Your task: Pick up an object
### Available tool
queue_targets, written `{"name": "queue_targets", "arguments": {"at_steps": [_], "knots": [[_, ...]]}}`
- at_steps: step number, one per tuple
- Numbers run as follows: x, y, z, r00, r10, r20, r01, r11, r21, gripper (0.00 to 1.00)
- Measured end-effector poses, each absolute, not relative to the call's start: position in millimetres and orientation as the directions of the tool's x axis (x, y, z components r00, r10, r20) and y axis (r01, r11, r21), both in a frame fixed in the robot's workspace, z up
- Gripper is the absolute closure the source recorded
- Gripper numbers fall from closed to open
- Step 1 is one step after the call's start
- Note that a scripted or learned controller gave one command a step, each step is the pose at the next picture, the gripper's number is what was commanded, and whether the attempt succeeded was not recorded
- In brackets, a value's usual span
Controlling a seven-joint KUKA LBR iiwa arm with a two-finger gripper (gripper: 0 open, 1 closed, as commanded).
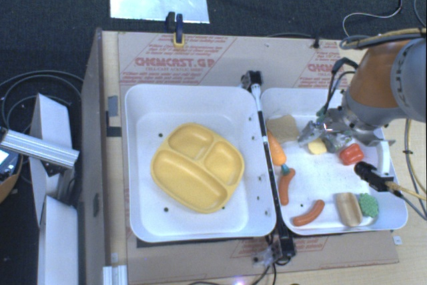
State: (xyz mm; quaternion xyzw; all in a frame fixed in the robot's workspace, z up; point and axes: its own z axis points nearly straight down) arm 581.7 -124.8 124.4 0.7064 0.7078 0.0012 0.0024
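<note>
My gripper [323, 135] is low in the right bin [393, 213], near its upper middle. A small pale yellow piece [317, 147] lies right under it, touching or nearly touching. A red pepper-like toy [351, 155] sits just to the right of the gripper. A tan flat slice [283, 127] lies to its left. An orange carrot [276, 151] rests against the bin's left wall. Nearer the front lie a small red-orange carrot [285, 185], a sausage [308, 212], a bread roll [347, 208] and a green broccoli piece [369, 205].
The left bin [143, 123] holds a yellow divided plate [197, 167]. A black divider rail [265, 157] runs between the two bins. The grey and orange arm [383, 80] comes in over the right bin's far right corner. Cables trail at the right.
</note>
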Motion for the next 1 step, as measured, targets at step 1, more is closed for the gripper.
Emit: {"name": "queue_targets", "arguments": {"at_steps": [1], "knots": [[547.8, -92.8, 86.5, 0.005, 1.0, -0.011, 1.0, -0.004, 0.01, 0.0]]}}
